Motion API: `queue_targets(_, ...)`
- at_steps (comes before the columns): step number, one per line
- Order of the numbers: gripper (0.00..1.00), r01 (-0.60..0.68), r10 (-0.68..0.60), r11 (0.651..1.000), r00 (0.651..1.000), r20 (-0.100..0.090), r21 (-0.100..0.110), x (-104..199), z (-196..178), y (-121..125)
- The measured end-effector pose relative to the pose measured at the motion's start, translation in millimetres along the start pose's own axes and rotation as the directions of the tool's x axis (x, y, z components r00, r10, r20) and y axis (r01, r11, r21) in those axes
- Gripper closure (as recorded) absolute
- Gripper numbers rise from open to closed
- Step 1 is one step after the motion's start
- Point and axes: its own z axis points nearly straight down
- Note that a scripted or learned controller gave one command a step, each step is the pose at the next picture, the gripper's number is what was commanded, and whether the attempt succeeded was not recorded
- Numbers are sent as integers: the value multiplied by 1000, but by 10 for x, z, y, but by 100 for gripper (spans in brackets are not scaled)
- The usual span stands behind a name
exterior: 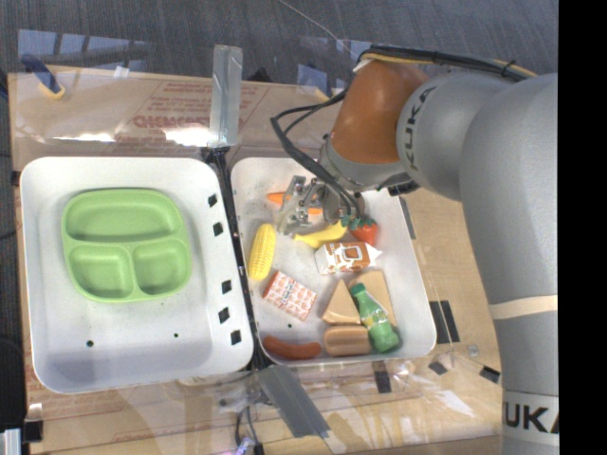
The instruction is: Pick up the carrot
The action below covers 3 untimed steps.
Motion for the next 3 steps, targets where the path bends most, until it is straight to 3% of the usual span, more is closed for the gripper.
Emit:
queue_targets(1,100,-150,150,989,989,-1,0,-17,-143,193)
queue_targets(2,100,180,-180,984,984,3,0,30,-922,498)
queue_targets(3,100,162,-162,987,987,0,2,-195,-991,-251)
